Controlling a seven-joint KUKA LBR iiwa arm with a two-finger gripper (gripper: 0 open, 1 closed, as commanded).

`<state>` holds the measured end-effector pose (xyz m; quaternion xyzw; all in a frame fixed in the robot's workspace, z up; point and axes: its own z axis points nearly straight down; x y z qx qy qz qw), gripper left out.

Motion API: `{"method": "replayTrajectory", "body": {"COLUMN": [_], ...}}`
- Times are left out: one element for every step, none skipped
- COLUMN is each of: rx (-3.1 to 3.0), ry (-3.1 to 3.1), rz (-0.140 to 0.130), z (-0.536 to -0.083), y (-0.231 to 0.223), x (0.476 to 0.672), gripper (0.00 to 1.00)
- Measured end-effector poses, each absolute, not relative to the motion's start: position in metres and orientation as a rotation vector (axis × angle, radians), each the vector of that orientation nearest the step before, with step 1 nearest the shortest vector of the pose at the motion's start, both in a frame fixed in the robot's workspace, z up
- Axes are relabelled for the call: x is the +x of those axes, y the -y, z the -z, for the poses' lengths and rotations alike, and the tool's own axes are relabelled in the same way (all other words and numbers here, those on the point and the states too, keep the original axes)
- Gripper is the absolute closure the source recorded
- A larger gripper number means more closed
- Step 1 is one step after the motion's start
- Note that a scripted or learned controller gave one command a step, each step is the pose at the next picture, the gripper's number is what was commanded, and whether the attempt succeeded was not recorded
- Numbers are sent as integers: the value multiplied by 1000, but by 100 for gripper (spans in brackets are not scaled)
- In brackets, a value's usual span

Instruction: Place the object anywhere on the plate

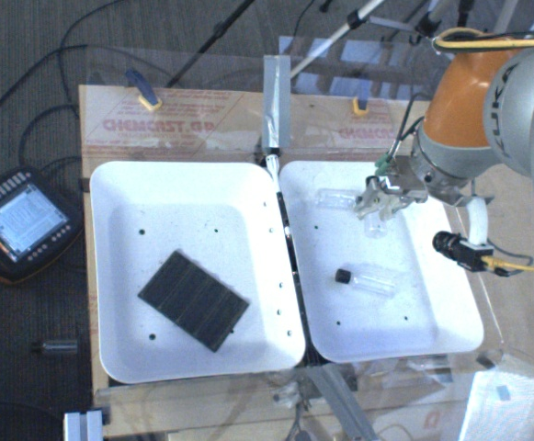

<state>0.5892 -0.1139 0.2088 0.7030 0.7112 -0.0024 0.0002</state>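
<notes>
Nearest you, along the bottom of the view, metal framing and clear brackets (340,402) sit under the front edge of the tabletop (193,122). Just beyond them you see the left bin (110,246), and in its front half lies the plate (194,300), a dark ribbed rectangular slab turned at a slant, flat on the bin floor with nothing on it. Beside it, touching along the middle seam, you have the right bin (450,329). On its floor, a little forward of centre, lies the object (364,279): a small clear vial with a black cap, on its side, cap pointing toward the left bin. It is well apart from the plate and not in the same bin. Farther back in the right bin you can make out another clear piece (333,197), faint against the white. Just to its right hangs the pincer (377,202), above the rear part of the right bin, with the vial lying free in front of it; you cannot tell from this angle how its tips stand. Behind it rises the arm (473,108), its orange band entering from the right. Off the tabletop at far left rests a handheld pendant (20,220) with a lit screen.
</notes>
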Motion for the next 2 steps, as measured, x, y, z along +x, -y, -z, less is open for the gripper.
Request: {"method": "replayTrajectory", "body": {"rx": [2008,1576], "ry": [-2420,-2718], "rz": [4,2], "z": [-182,-183], "y": [43,9], "x": [595,651], "gripper": [100,100]}}
